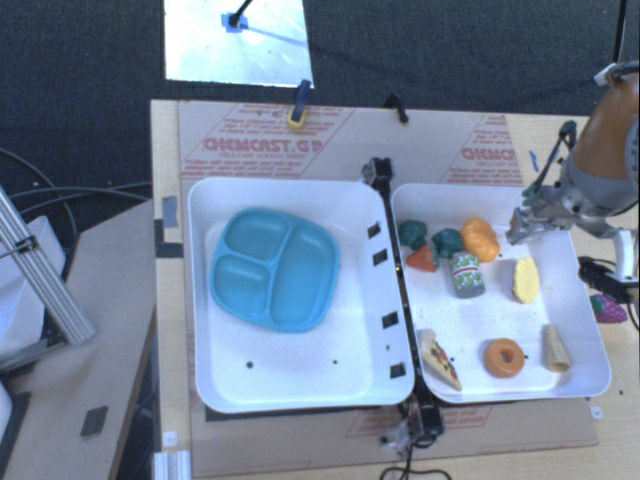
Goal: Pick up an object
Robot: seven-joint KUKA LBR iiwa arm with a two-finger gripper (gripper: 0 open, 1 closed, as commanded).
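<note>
Since the jaws' opening can't be told, assume no grip: gripper (520,226) hovers centre-right over the yellow toy (525,280) in the right bin (598,368). Looks light, rigid, slick; pinch its narrow sides.

Glossy white plastic bins (300,388) hold a smooth blue plastic plate (273,268).

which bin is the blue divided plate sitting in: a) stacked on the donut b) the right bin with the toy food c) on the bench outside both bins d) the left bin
d: the blue divided plate lies flat inside the left bin, while the donut and the other toy food sit in the right bin.
</note>
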